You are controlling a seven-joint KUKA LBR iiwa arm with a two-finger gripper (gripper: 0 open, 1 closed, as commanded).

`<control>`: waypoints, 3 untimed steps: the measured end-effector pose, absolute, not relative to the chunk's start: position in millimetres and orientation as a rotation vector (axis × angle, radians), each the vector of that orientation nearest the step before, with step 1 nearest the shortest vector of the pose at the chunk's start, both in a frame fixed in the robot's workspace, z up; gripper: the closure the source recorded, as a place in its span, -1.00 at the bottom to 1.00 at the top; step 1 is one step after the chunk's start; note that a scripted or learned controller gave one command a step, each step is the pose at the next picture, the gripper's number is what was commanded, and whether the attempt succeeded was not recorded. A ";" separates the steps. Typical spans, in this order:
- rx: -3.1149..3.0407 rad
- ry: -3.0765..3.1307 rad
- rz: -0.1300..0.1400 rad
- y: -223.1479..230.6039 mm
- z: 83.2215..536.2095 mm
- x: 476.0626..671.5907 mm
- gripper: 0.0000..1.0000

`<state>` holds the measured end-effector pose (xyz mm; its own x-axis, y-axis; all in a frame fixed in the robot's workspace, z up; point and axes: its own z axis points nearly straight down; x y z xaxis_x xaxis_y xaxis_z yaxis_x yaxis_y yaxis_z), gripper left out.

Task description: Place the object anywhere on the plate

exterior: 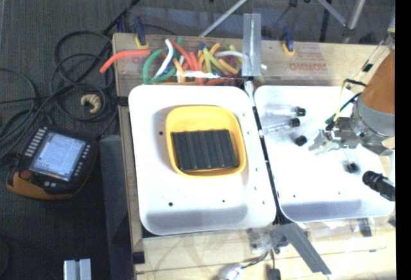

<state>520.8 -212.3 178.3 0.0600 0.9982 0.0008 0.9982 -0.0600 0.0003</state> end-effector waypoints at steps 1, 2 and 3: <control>-1.930 -2.476 0.000 -154.9 171.1 484.0 1.00; -1.931 -2.478 -0.004 -154.4 180.0 485.6 1.00; -1.931 -2.477 -0.003 -154.4 180.0 485.5 -1.00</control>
<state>485.5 -154.4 180.0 -0.2443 0.9697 0.0018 0.9697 0.2443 0.0013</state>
